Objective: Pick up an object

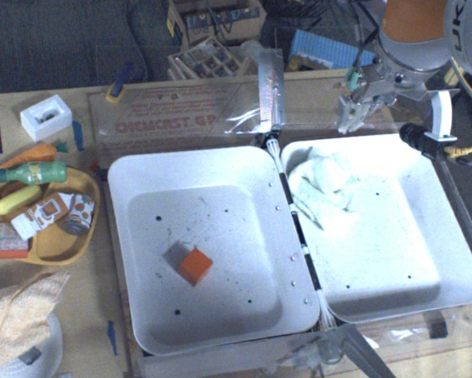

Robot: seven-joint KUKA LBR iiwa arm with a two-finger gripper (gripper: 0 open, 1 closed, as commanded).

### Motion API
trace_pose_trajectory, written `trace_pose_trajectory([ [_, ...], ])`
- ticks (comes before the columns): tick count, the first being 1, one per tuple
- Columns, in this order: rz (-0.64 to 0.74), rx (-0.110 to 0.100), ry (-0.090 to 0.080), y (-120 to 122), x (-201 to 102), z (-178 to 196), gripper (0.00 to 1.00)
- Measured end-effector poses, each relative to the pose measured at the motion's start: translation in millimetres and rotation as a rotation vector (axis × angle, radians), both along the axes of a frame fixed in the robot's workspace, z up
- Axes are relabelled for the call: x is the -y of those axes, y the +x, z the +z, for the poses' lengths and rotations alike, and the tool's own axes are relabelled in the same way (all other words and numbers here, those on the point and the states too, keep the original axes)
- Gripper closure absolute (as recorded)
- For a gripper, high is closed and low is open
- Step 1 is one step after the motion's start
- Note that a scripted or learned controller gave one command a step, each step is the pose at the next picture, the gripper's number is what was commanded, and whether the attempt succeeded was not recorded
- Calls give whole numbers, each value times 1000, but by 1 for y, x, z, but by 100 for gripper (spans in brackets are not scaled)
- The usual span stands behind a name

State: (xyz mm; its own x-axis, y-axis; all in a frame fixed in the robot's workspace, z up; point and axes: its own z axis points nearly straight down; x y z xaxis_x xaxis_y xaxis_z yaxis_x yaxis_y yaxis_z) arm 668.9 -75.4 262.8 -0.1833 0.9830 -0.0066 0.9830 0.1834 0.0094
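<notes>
The gripper (360, 112) hangs at the upper right, just past the far rim of the right bin (452, 230), beneath the grey arm (433, 36) with its orange band. Its pale fingers point down and seem slightly apart with nothing between them, though they are small and blurry and I cannot tell for sure.

Nearest to the gripper, inside the right bin's far-left corner, lies a crumpled white cloth (325, 182). It is hard to separate from the white bin floor.

The orange block (197, 266) sits well apart from the gripper, across the divide in the left bin (136, 185), toward the near-left part of that bin's floor. A small grey piece (177, 254) touches its far-left side.

Left of the left bin, on the desk (12, 110), a yellow bowl (59, 247) holds toy food and small packets, with a green bottle (33, 173) across its far edge. A white box (46, 117) stands beyond the bowl.
</notes>
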Motion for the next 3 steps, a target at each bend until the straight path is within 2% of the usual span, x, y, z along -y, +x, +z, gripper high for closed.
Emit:
trace_pose_trajectory([
  [1,0,0,0,0,0,0,0],
  [2,80,-10,4,-2,-11,-77,0],
  [3,-100,3,6,2,32,-166,0],
])
